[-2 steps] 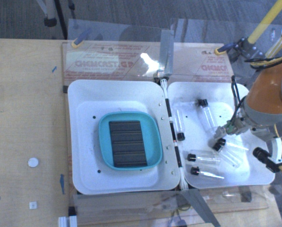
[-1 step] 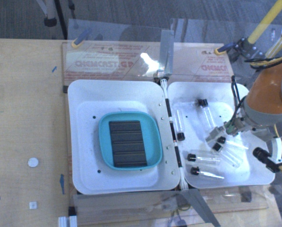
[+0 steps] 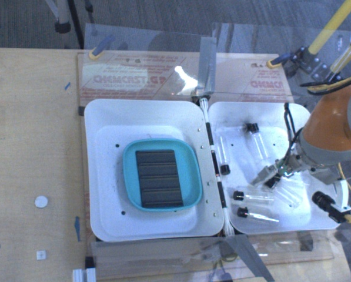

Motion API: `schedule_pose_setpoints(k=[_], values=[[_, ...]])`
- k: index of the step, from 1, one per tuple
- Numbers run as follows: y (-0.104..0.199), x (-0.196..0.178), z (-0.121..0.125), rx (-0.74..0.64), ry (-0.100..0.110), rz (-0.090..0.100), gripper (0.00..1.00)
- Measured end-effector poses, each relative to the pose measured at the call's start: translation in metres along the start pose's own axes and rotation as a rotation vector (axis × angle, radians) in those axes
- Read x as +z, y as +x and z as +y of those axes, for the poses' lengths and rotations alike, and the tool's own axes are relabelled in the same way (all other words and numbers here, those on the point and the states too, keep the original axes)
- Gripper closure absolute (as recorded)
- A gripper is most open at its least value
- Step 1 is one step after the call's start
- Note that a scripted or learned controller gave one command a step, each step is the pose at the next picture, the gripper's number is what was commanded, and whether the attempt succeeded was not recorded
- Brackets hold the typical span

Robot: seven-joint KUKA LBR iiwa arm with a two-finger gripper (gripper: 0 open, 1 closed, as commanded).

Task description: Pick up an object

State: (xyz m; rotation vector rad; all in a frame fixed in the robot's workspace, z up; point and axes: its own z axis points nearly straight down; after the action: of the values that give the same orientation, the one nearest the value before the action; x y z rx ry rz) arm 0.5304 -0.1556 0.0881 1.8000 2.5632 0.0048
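The gripper (image 3: 270, 177) hung just above-right of a clear vial (image 3: 254, 198) (long axis left-right), finger state impossible to tell.

Glossy plastic against matt wood

White bins (image 3: 102, 175) are gleaming smooth; clear vials (image 3: 257, 141) are glinting glassy; the teal tray (image 3: 131, 163) is looking matt plastic; the bench (image 3: 28, 128) is showing pale wood.

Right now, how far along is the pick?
Done: the arm has reached over the right bin, with the gripper low among the clear vials. In hand: nothing visibly lifted; whether it grips a vial is unclear. Left: secure one and raise it. The teal tray sits in the left bin.
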Motion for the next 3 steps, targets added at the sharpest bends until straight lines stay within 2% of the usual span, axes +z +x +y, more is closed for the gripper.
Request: schedule_pose_setpoints(k=[1, 2, 3], values=[[-0.001, -0.011, 0.001, 0.002, -0.005, -0.002, 1.0], [-0.001, -0.011, 0.001, 0.002, -0.005, -0.002, 0.0], [0.018, 0.0, -0.04, -0.048, -0.001, 0.002, 0.0]])
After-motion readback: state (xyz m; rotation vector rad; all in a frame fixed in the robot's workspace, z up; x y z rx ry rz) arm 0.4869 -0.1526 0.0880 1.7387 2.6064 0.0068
